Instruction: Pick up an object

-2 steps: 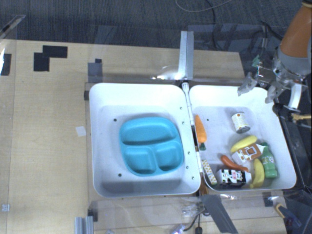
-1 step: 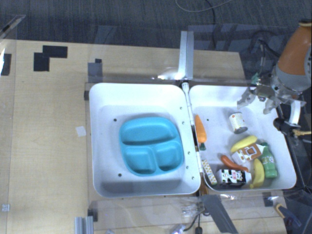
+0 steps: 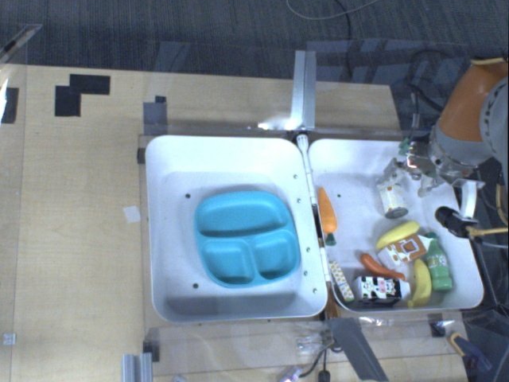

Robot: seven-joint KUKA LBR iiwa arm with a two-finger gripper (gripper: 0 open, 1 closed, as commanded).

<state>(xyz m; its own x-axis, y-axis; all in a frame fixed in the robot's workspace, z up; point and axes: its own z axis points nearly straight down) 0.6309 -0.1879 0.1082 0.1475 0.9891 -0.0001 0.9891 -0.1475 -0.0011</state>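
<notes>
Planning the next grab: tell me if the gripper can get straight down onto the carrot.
Probably yes. The carrot lies alone by the right bin's left wall, nothing on top of it. That wall is close, so one finger may have little room. The gripper sits over the bin's far right.

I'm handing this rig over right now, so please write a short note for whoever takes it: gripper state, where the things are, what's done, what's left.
Gripper: over the upper right of the right bin, beside a small bottle; nothing visibly held.
Right bin: carrot by the left wall; bananas, green bottle, small carton, black and white box crowded in the near right corner.
Left bin: blue divided tray.
Done: arm is in the right bin. Left: grasp and lift an object.
</notes>
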